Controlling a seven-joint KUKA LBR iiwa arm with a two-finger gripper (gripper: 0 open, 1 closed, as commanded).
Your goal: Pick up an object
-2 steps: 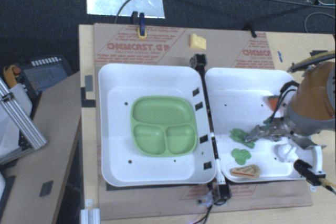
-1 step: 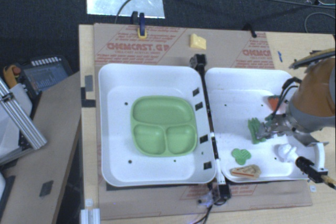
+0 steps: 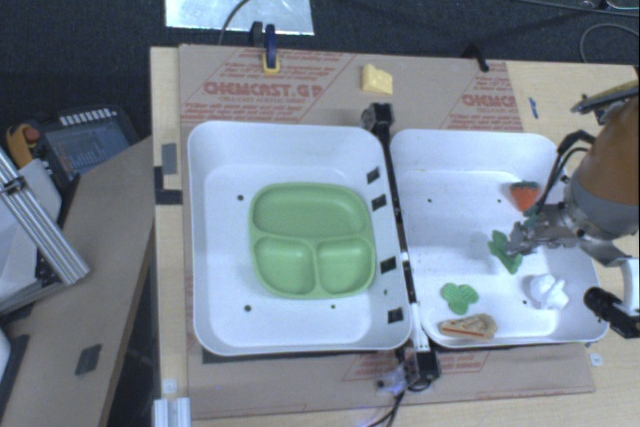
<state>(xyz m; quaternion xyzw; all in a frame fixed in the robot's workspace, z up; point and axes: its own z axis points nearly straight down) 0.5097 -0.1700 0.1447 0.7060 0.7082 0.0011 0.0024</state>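
A: Start nearest the front; what lies in the right bin point(image 3: 480, 160)?

B: A tan, bread-like piece point(image 3: 468, 326) against the front wall; just behind it a round green toy point(image 3: 459, 295); to their right a small white object point(image 3: 546, 290), near the arm.

A: And the hand?

B: The hand point(image 3: 522, 245) is low over a dark green leafy piece point(image 3: 503, 248), tips touching or nearly so; whether it is clenched or released I cannot tell, since the tips blur into the green.

A: So which step?

B: I judge it the closing-in on 1 pick, the leafy piece; nothing looks lifted. The next move calls for a firm close on that piece, then a straight rise clear of the orange carrot-like toy point(image 3: 524, 195) behind.

A: Farther off?

B: The left bin point(image 3: 215, 215) holds a green 3-compartment plate point(image 3: 308, 239); beyond the bins, a yellow block point(image 3: 377, 79) on the desk point(image 3: 330, 80).
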